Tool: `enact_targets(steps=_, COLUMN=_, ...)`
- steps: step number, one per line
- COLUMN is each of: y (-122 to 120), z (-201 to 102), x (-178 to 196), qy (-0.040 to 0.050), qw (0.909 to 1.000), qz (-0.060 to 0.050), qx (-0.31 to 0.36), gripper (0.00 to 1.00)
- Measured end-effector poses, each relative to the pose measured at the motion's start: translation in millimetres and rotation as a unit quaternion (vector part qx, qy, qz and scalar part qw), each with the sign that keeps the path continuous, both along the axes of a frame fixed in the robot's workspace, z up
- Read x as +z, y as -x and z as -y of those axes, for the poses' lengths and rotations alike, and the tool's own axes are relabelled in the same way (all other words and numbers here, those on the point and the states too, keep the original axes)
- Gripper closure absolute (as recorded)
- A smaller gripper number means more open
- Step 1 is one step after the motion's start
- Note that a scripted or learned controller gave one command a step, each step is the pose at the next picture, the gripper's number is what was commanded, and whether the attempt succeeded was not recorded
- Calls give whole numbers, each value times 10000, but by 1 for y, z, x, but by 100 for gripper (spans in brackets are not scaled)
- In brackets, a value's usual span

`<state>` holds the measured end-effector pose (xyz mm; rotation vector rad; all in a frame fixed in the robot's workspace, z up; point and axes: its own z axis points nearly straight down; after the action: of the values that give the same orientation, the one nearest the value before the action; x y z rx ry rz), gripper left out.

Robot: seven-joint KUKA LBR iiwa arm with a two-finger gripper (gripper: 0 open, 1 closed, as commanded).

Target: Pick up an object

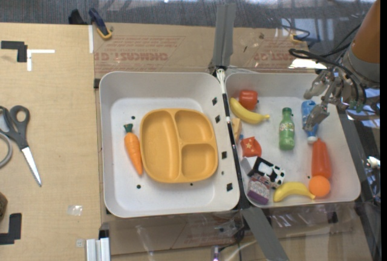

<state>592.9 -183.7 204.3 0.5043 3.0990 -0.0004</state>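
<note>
The pincer [326,98] hung over the far right part of the right bin [347,193], its fingers spread wide and holding nothing. A blue bottle [309,118] lay just beside it, left of the fingertips, with a green bottle [286,128] further left.

- We look down from one fixed camera set above the surface [48,133], at a slant.
- Both white bins [109,151] sit mid-frame, at middling range.
- The arm [369,42] enters right of the bins.
</note>
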Motion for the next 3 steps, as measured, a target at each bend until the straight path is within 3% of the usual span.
enact_targets(steps=1, y=-25, z=-47, x=-111, qy=2, qw=10000, qz=13, qx=-86, gripper=0)
enact_targets(steps=2, y=-27, z=-47, x=-101, qy=10, qw=10000, qz=35, qx=-69, gripper=100)
enact_targets(steps=3, y=-42, z=-97, x=-11, qy=2, qw=9999, qz=17, qx=-137, gripper=100)
